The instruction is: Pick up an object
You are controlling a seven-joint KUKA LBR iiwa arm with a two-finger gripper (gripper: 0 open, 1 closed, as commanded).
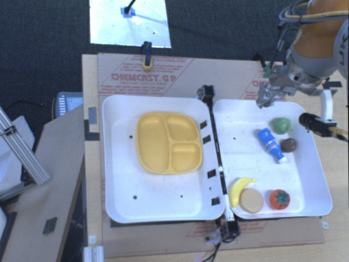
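Left of centre, the left bin point(117, 146) sits on the worktop point(180, 72) and holds a yellow divided tray point(168, 142) with three compartments, lying flat near the bin's middle. A row of black clips point(209, 141) runs down the seam where the two bins meet.

The right bin point(240, 157) carries six loose objects. At its lower left corner a yellow banana point(239, 188) lies curved against a round tan disc point(252, 201), the two touching. Just right of these, a red tomato-like piece point(279, 199) rests near the bin's lower edge, apart from the disc. Higher up, a blue bottle point(271, 144) lies on its side, tilted diagonally, its pale cap end toward the lower right. A small brown round object point(288, 144) lies just beside the bottle's right side. A green rounded object point(281, 125) sits above both, near the bin's upper right.

The arm enters from the upper right of the frame, its orange band point(322, 23) above the grey wrist, which points downward and to the left. The gripper point(265, 100) hangs over the upper edge of the right bin, above and to the left of the green object, and well apart from the items in the lower part. The fingers appear close together with nothing visible between them; no object is held.
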